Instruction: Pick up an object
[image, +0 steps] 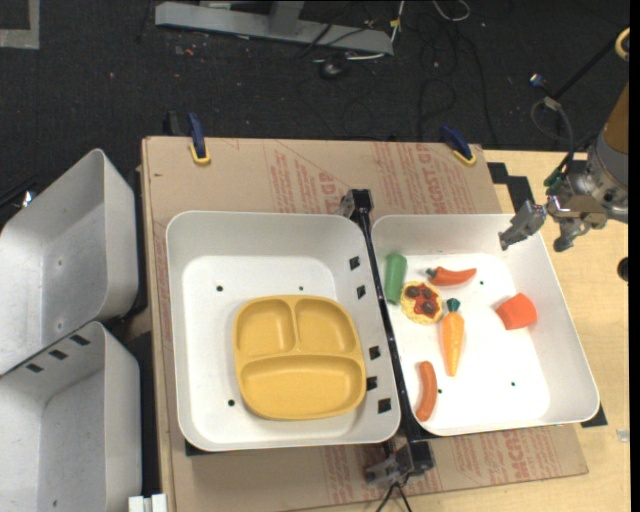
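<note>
Toys lie loose in the right bin (560, 330), the orange block (516, 312) nearest its right wall beside the carrot (453, 340), presumably spread for easy grasping, while the end effector (545, 226) hovers spread wide and holding nothing above that bin's upper-right rim.

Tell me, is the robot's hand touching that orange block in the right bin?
Apart. The camera view shows the hand up at the bin's far right corner, with bare white floor between it and the orange block.

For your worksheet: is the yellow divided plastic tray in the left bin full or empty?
Empty. The yellow divided plastic tray shows bare yellow in all three compartments.
</note>
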